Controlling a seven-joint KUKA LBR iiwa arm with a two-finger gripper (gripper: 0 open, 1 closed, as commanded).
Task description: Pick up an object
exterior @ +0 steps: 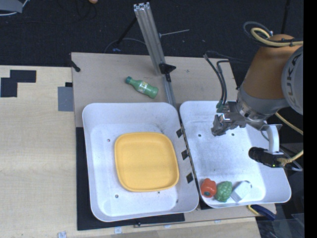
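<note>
Object candidates: three small items clustered in the near corner of the right bin (198,114). An orange-red piece (208,187) sits leftmost by the bin's left wall, a green knobbly piece (223,191) is touching it on the right, and a small white-grey block (239,192) is just beside the green one. Nothing else loose lies in that bin that I can make out.

Gripper (219,127) is over the far half of the right bin, well apart from the cluster, pointing down at bare bin floor. Can't tell whether the fingers are apart or together (too dark and small from this angle). Nothing visible between them, so I'd call it not holding anything.

Step in hand, my read: approach phase, no grasp made yet. Task basically at the start.

Next move calls for travel toward the near edge of the right bin, then a descent on one item. The three are packed tight, so the fingers need a gap to drop into. The white-grey block at the right end looks like the easiest to isolate. Orange-red piece is hemmed in by the bin wall on one side and the green piece on the other, risk of a nudge rather than a pinch.

Left bin (94,120) holds a yellow plate (146,161). A green bottle (142,87) lies on the bench beyond the bins (both far from the gripper).
</note>
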